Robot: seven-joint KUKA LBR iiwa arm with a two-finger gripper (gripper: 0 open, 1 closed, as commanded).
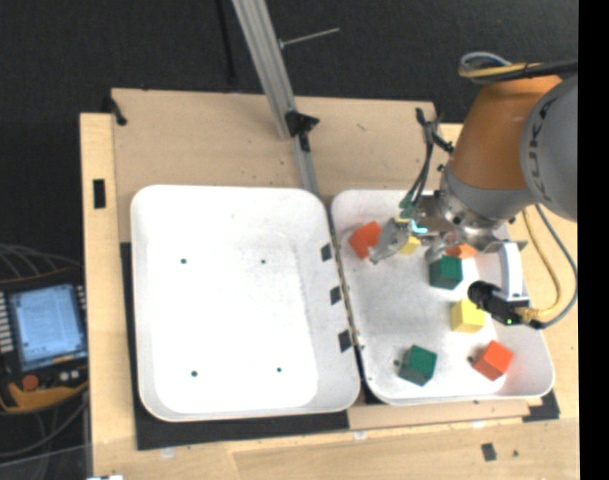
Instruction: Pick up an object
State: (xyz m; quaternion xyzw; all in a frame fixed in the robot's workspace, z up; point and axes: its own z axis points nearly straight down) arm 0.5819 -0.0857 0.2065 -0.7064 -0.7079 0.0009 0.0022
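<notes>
Camera view: coloured blocks in right bin

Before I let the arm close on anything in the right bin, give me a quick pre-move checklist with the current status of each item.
1. Pincer over the right bin: ok, it sits near the bin's upper left part.
2. Target close by: ok, an orange block lies just left of the pincer.
3. Block between the fingers: cannot tell, the wrist hides the tips.
4. Neighbours crowding the target: cannot tell, a yellow piece sits right under the wrist.
5. Other blocks apart from the pincer: ok, the green block, yellow block and second orange block lie lower in the bin.
6. Cable free of the bin: ok, it hangs at the right rim.
</notes>
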